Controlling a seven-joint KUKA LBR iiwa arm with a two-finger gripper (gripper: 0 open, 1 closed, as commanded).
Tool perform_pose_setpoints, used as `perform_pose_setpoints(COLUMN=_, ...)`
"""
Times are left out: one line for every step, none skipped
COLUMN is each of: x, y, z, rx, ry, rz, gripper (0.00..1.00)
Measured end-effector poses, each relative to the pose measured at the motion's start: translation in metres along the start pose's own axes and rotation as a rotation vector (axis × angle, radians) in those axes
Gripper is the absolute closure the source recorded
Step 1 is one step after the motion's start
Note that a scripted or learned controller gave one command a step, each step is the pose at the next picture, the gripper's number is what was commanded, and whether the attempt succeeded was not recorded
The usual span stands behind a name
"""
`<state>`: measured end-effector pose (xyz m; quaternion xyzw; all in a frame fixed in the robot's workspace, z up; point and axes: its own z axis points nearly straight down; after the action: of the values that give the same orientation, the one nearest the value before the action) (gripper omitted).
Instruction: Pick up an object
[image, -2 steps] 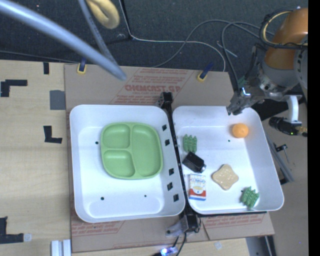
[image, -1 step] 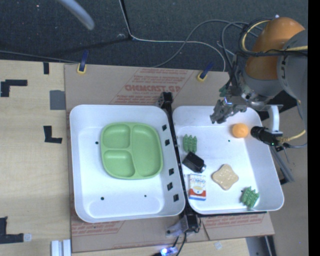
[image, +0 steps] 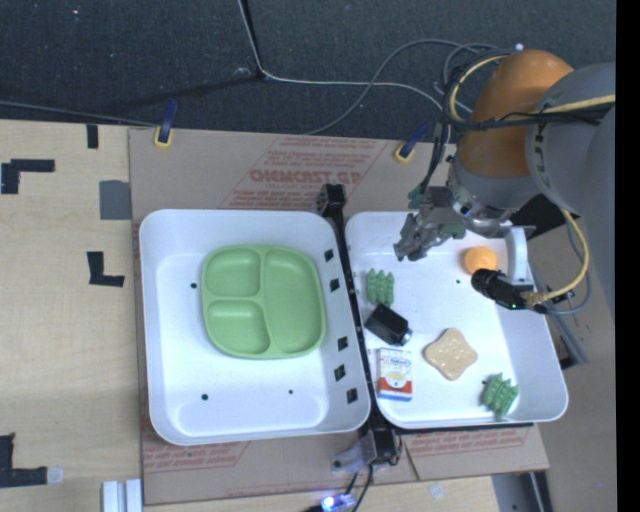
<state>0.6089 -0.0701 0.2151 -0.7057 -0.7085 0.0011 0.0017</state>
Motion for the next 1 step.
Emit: perform_pose_setpoints(x=0.0575, y=-0.0178, z=0.0065, rx=0.000, ry=0.000, rz=-0.002, gripper=1.00)
